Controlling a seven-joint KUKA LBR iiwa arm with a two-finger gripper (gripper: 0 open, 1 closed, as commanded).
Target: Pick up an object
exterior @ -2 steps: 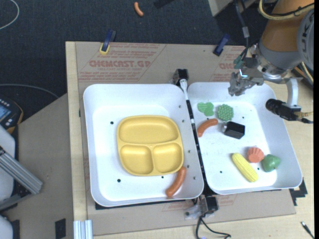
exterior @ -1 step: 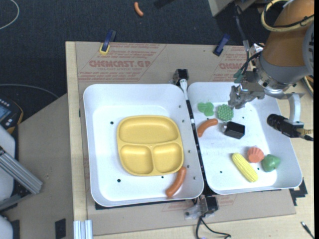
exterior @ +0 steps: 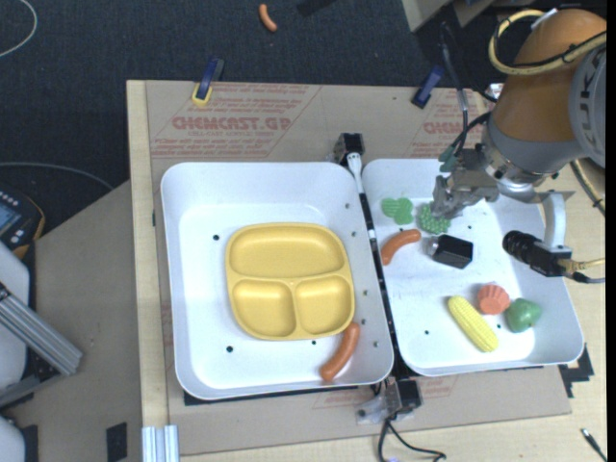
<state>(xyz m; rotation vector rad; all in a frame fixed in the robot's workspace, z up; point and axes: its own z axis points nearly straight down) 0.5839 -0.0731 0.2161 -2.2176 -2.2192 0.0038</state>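
Observation:
My gripper hangs low in the right bin, near its back left part. Its tip is right over a dark green knobbly toy, which it partly hides; I cannot tell if they touch. A lighter green leafy toy lies just left of it. An orange sausage and a small black block lie just in front. Further forward are a yellow corn cob, an orange-red shell-like toy and a green pepper.
The left bin holds a yellow divided plate and a second orange sausage at its front right. A black cylinder on the arm juts over the right bin's right side. A small orange piece lies on the floor behind.

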